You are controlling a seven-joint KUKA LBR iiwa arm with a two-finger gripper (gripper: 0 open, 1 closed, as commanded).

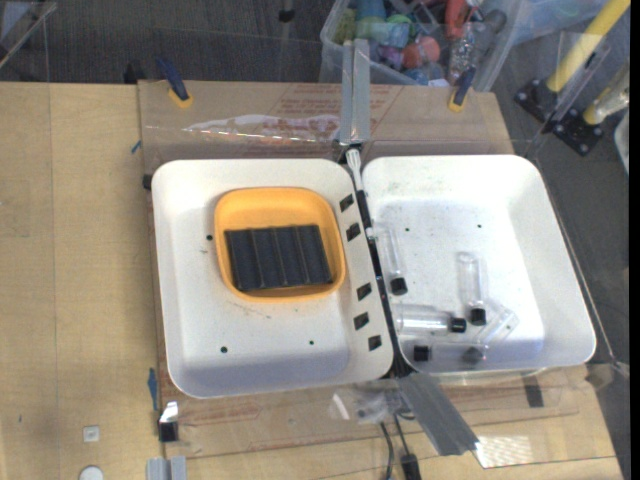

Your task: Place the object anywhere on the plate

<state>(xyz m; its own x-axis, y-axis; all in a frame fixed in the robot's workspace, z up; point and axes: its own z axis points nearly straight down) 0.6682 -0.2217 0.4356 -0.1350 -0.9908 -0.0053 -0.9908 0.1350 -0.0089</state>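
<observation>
**Pincer:** state cannot be told.

**Task thing:** 1 black ribbed slab [278, 257], about five raised ribs running near to far. It lies flat inside the plate and covers most of its floor.

**Plate:** 1 orange plate [228, 211], squarish with rounded corners. It sits in the far middle of the left bin.

**Bins:** 2 shallow white bins side by side on the tabletop [70, 268], the left bin [190, 328] and the right bin [540, 268]. Their inner rims meet along a dividing strip that carries 5 small black squares [362, 290].

**Right bin contents:** clear tubes with black caps [468, 280], at least 3 and possibly 4. They are gathered in the near-left part of the bin, some lying across one another, so the exact count is unsure.

**Surroundings:**
- 1 sheet of cardboard [250, 108] under the bins. It bears reddish print beneath clear tape that is too faint to read.
- 2 blue clamps [178, 89] at the far edge of the cardboard.
- 1 clear tote of coloured toys [420, 18] beyond the tabletop, far right of centre.

No other legible labels or brands.
</observation>
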